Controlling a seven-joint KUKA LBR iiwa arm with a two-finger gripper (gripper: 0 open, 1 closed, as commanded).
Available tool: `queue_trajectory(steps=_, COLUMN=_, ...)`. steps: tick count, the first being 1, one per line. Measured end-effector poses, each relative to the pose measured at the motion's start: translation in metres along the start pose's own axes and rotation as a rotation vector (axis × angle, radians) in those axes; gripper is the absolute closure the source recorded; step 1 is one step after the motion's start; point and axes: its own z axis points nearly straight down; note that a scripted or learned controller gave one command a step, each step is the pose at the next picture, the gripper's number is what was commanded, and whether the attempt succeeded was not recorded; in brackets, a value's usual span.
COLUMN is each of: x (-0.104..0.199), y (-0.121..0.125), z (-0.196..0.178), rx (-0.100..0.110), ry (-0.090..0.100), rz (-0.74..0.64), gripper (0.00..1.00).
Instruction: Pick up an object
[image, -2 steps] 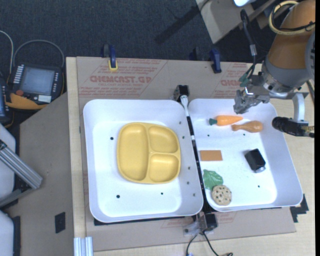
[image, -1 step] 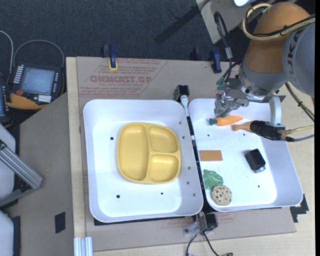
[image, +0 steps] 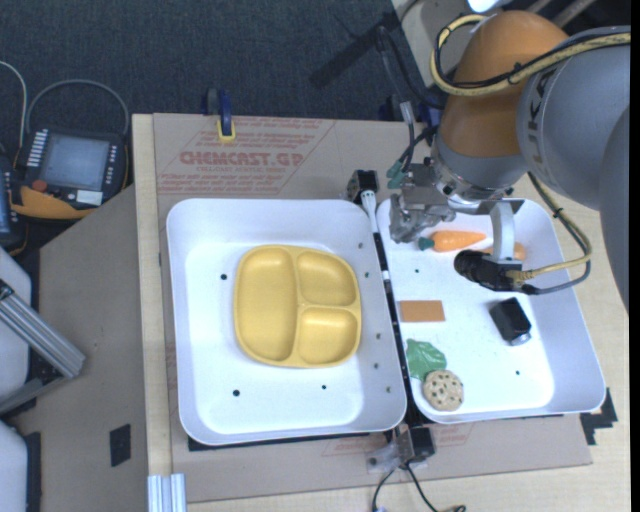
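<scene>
A grey robot arm (image: 560, 110) with an orange band reaches in from the right and hangs its gripper (image: 412, 222) low over the far left corner of the right-hand white bin (image: 570, 375), just beside a toy carrot (image: 455, 240). Whether the claw is open or closed cannot be told from this angle; nothing is seen between its tips.

The carrot, the nearest candidate for the pick, lies on its side near the bin's far wall, its orange body pointing toward the gripper. It looks like light, hard, smooth plastic, likely to roll or slip, so a hold across the thicker middle of the body seems safest.

Further choices lie nearer the camera in the same bin: a flat brown card (image: 421, 311), thin and hard to get under; a small black block (image: 511, 320), stiff and compact; a green leaf (image: 425, 355), possibly soft; and a round cookie (image: 442, 389) touching it at the bin's near edge.

The left bin (image: 195, 290) holds a yellow divided plate (image: 297, 305), broad and awkward for two fingers.

Red print on the cardboard sheet (image: 245, 150) under the bins appears to read "CHEMCAST GP"; the smaller line below is illegible.
</scene>
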Motion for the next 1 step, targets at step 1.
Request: queue_trajectory(steps=1, x=0.0483, y=-0.015, z=0.0112, rx=0.002, ry=0.0, rz=0.001, gripper=1.0)
